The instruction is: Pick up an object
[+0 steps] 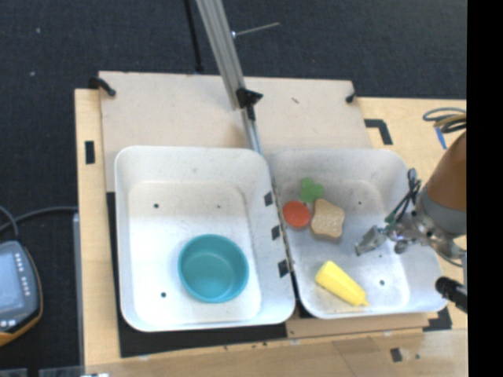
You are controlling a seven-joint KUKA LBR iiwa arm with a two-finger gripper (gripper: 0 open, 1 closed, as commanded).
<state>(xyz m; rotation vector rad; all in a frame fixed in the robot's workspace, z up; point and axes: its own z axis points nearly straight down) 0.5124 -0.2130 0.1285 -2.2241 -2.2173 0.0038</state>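
Observation:
The right bin (357, 171) holds a yellow block (340, 283) near its front, a tan bread-like piece (328, 220), a red round piece (296, 214) and a small green piece (311, 188). The left bin (149, 179) holds a teal bowl (213, 268). My gripper (376, 240) hangs over the right side of the right bin, to the right of the bread piece and above and right of the yellow block. Nothing shows between its fingers.
A slanted metal pole (224, 49) rises from the back between the bins. A beige board (189, 108) lies behind the bins. A handheld device (14, 289) sits at the far left, off the bench. Cables (442, 118) lie at the right.

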